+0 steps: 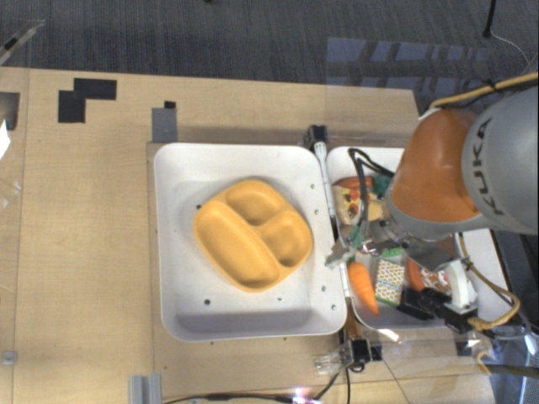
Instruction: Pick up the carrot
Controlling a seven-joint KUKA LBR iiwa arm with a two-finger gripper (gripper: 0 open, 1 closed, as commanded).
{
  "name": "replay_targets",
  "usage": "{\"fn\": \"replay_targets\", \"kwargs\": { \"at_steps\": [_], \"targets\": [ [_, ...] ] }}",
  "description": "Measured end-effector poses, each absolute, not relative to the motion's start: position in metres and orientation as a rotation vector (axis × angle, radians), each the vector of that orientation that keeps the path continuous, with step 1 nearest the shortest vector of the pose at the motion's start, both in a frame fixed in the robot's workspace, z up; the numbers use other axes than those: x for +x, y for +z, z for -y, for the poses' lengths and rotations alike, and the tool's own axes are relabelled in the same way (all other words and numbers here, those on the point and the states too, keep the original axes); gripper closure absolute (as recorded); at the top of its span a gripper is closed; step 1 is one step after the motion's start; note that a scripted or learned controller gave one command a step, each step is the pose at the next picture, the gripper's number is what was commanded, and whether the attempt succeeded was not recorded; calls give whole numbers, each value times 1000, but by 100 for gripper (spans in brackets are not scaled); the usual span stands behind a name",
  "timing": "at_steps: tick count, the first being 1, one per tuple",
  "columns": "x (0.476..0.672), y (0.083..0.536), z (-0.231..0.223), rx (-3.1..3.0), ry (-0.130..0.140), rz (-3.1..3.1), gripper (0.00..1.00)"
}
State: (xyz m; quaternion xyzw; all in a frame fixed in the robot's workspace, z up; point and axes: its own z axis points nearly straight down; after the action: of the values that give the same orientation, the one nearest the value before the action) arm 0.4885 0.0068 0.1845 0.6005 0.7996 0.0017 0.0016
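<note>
The carrot [362, 284] lay in the right bin [493, 251], lower right of the frame, just below my claw [364, 241] (grip state hidden, I couldn't tell). I judged the pickup not yet done.

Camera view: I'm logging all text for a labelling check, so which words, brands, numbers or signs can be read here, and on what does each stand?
"KUKA": dark letters running down the grey casing of the robot arm, partly cut off at the edge.
Small patterned packet beside the orange carrot in the right-hand white bin: any print is too small to read.
Yellow three-compartment plastic tray: no text visible.
</note>
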Motion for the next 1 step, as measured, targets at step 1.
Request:
{"fn": "replay_targets", "kwargs": {
  "at_steps": [1],
  "targets": [
    [489, 184, -7, 1885, 5, -2509, 0]
  ]
}}
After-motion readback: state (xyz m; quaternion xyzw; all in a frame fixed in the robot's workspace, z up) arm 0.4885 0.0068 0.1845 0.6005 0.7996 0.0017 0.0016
